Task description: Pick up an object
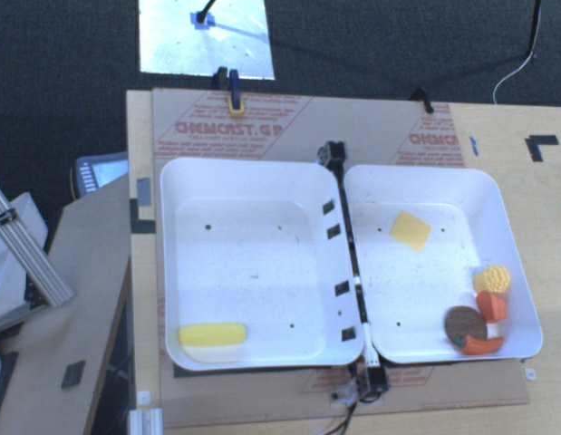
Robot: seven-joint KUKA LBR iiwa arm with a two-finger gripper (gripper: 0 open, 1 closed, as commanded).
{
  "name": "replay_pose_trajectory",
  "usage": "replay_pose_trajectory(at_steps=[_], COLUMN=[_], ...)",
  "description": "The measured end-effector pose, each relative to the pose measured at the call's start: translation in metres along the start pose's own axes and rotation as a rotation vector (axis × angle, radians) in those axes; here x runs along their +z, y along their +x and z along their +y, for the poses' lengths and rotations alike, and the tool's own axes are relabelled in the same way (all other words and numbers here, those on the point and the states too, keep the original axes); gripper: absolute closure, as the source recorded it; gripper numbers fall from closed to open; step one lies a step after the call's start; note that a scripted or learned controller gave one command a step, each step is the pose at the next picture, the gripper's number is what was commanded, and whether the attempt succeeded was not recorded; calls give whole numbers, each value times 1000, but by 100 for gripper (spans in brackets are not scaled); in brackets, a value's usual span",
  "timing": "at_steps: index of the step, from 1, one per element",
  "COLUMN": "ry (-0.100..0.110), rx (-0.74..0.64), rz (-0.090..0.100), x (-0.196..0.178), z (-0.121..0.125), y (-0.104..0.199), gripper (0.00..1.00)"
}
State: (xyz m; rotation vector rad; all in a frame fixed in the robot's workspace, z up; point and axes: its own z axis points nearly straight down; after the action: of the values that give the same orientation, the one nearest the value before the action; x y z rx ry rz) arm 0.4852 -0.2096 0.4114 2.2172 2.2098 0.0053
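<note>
Cardboard [262,120] under 2 white bins [253,175] reads "CHEMCAST"; fingers' state cannot be told

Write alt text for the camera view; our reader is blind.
Two shallow white bins sit side by side on a bench: the left bin holds a yellow corn cob, the right bin a yellow square and a corner cluster of toy food.

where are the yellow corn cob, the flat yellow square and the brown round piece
yellow corn cob [212,334]: camera view, middle of its length, left bin
flat yellow square [411,230]: camera view, centre of its top face, right bin
brown round piece [463,323]: camera view, middle of its top, right bin
</note>
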Motion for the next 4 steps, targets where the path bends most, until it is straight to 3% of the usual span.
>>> replay_pose_trajectory(at_steps=[1, 2, 3, 4], ry=[16, 5, 14, -1], rx=[-18, 2, -14, 2], rz=[11, 1, 9, -2], x=[89, 56, 123, 38], z=[1, 1, 0, 1], y=[111, 26, 107, 19], gripper=[100, 100, 100, 100])
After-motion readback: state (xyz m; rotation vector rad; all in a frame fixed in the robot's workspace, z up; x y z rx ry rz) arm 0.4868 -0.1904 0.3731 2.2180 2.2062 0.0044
